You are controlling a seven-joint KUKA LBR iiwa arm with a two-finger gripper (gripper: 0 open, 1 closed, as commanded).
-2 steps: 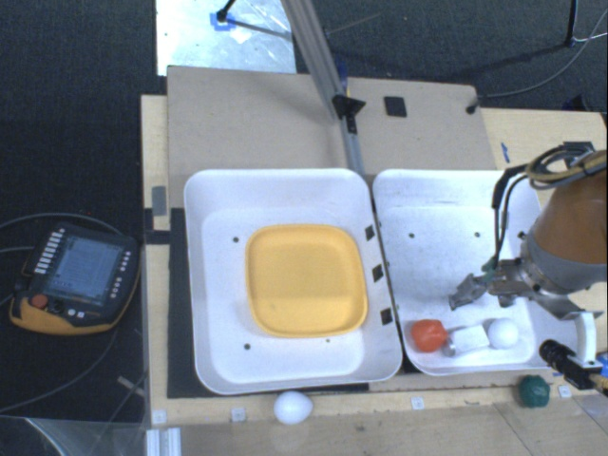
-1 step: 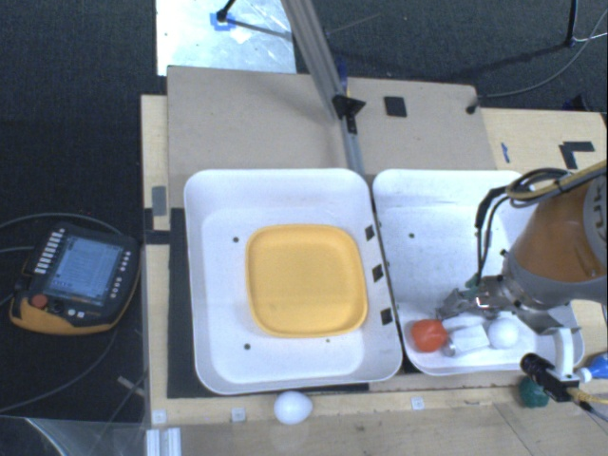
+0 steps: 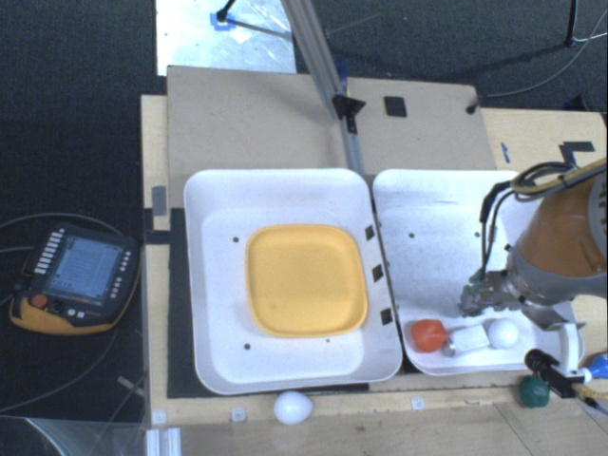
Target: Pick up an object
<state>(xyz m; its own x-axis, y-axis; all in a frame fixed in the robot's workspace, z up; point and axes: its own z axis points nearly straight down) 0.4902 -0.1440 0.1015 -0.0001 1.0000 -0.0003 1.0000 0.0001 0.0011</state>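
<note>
The gripper (image 3: 478, 297) hangs low in the right bin (image 3: 427, 217), just above and right of a red ball (image 3: 427, 334) lying near that bin's front wall; whether the jaws are released or clenched cannot be told. A white block (image 3: 467, 339) and white ball (image 3: 503, 332) lie just right of the red ball. The approach appears under way; next comes a descent centred over one object.

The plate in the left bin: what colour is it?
Plain yellow plate, no pattern, seen in the camera view.
</note>
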